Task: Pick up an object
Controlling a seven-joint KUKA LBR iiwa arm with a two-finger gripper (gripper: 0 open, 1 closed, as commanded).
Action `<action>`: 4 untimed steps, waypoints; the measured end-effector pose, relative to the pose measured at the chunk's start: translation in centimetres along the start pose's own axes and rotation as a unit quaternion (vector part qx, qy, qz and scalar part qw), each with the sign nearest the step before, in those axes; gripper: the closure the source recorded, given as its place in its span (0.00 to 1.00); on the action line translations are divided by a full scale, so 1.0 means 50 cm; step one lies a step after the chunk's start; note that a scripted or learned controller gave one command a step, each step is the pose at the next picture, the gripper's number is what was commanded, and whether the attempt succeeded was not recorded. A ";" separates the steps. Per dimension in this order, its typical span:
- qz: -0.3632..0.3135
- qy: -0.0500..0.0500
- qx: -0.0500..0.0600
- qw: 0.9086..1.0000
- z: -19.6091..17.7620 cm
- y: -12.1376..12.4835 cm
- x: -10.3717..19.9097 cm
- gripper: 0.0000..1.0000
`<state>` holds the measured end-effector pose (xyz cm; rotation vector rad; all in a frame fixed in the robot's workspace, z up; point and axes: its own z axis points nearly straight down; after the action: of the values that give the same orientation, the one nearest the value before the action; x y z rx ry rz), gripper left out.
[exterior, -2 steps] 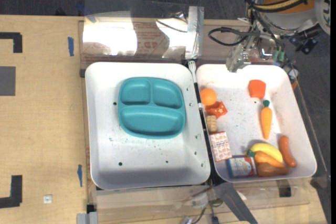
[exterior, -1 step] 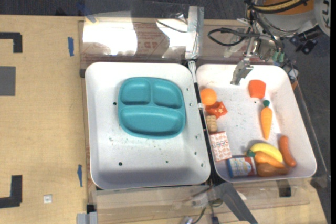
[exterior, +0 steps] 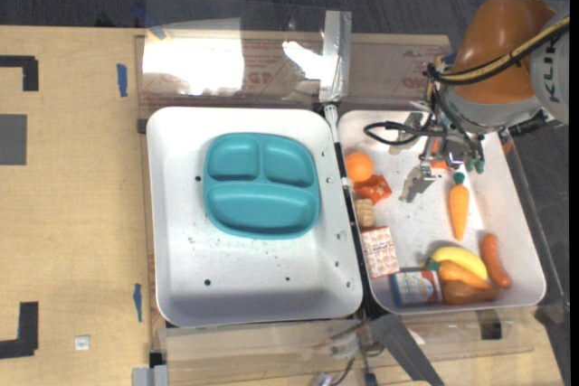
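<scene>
Carrot (exterior: 460, 209), orange with a green top, lies lengthwise beside the gripper (exterior: 418, 185), whose fingers hang empty, slightly parted.

1. A tan wooden bench (exterior: 72, 194) with black corner marks and blue tape bits along its left part.
2. Two shallow white plastic bins sit side by side, touching: left bin (exterior: 181, 276) mid-bench, right bin (exterior: 525, 240) by the right edge.
3. A clear plastic sheet (exterior: 235, 59) lies along the far edge.

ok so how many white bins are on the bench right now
2. The left bin holds a teal divided plate. The right bin holds the toy food, with the gripper above it.
</scene>
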<state>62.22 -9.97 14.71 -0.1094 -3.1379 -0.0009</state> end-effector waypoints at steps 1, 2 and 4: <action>0.004 -0.007 0.001 1.000 0.116 -0.133 0.084 0.00; 0.003 -0.015 0.002 1.000 0.087 -0.130 0.074 1.00; -0.037 -0.005 0.000 0.999 0.104 -0.021 -0.083 1.00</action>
<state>66.25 -11.31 9.47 0.0081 -3.1501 -0.0011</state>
